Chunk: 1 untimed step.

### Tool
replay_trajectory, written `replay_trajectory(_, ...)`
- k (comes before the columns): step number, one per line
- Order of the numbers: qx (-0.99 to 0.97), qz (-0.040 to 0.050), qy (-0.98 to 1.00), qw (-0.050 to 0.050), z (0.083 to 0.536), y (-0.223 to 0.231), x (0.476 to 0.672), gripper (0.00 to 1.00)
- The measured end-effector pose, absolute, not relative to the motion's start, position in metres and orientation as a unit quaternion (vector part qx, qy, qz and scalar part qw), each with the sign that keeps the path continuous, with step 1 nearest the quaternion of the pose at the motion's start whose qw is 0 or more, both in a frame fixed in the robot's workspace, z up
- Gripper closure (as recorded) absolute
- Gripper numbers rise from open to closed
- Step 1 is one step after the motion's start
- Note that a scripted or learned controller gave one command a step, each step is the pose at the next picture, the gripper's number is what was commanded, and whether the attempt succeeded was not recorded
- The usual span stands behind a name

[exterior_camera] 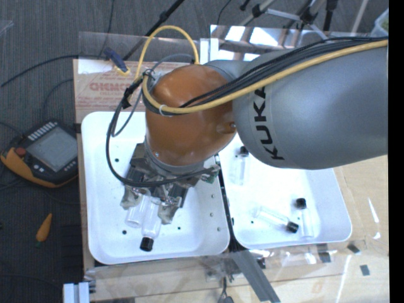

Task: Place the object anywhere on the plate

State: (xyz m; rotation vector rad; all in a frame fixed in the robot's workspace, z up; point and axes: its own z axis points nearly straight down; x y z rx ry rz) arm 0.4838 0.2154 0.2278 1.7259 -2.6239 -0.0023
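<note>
2 bins, arm low over the left bin [101,232].
I see the gripper [150,207] straddling a clear vial [144,227]; grip unclear.

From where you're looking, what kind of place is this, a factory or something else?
Probably a robotics lab, not a factory: a KUKA arm works over two white bins, a handheld control pendant lies on the carpet, and tripod legs stand behind.

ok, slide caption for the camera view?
KUKA gripper down in left bin over a clear black-capped vial; more vials in right bin.
</note>
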Motion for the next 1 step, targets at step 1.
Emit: replay_trajectory(1,0.478,-0.0004,-0.879,-0.002,0.3688,0.2133,0.5028,1.0)
